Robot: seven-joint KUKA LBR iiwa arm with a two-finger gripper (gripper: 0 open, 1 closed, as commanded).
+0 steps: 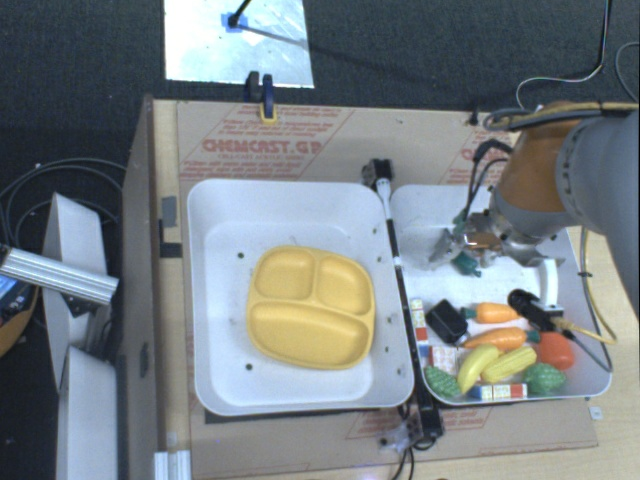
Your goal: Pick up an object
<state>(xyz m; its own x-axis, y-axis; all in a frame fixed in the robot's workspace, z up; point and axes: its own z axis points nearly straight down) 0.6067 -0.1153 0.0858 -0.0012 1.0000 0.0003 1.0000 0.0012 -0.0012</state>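
hovering w/ my gripper (468, 252) in right bin (420, 213) | pinching small teal obj (467, 264)? can't tell jaw state | pick unconfirmed, lift pending

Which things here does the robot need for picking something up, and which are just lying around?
For the job:
- gripper
- right bin
- toy foods to pick: banana, corn, carrot, tomato

Just lying about:
- yellow divided plate in the left bin
- blue clamp
- cables
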